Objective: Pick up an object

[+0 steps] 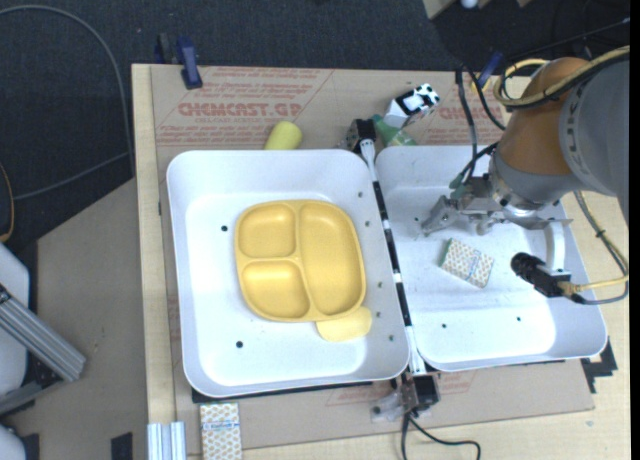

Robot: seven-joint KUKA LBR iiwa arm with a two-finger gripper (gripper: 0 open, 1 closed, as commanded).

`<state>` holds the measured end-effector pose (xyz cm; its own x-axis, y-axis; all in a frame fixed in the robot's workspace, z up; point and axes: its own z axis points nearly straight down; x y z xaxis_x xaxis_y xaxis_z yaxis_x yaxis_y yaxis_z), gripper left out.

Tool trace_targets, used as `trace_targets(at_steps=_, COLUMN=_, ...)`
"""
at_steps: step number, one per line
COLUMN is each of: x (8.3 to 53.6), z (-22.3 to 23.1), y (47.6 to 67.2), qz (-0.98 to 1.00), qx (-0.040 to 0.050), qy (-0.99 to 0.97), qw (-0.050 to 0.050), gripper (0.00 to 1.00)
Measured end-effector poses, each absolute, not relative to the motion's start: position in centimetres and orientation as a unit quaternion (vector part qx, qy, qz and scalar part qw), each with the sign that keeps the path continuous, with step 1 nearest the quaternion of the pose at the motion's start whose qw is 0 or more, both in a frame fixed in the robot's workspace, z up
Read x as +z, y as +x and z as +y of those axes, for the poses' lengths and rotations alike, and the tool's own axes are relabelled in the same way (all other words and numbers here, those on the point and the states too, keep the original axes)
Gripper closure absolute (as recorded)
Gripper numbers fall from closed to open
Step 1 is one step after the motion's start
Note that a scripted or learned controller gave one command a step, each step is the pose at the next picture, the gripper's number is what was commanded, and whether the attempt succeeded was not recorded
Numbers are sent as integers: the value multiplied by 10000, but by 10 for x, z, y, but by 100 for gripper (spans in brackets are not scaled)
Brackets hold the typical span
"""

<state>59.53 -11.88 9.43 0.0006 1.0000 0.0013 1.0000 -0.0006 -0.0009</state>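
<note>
A plywood bench top (120, 278) printed with red lettering stands over dark carpet and carries two shallow white bins side by side. The left bin (200, 278) holds a yellow divided plate (300, 258) with three compartments, lying flat near the middle, and a pale yellow piece (346, 326) pokes out from under the plate's near edge. In the right bin (480, 333) a small patterned packet (467, 262) lies flat near the centre. The grey arm with the orange band (545, 138) reaches in from the right, and its gripper (447, 216) hangs low over the far half of that bin, just beyond the packet and apart from it. Whether the gripper is open or closed cannot be told from this angle; nothing is seen held in it. On the board behind the bins lie a yellow rounded object (283, 135) and a black-and-white toy (415, 102), with a blue clamp (187, 61) at the far left edge. A second patterned packet (220, 430) sits at the near edge.
</note>
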Motion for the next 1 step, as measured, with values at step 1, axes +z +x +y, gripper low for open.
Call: trace_targets(at_steps=1, x=84, z=-123, y=549, qz=-7068, qx=4, qy=-7074, qw=10, gripper=0)
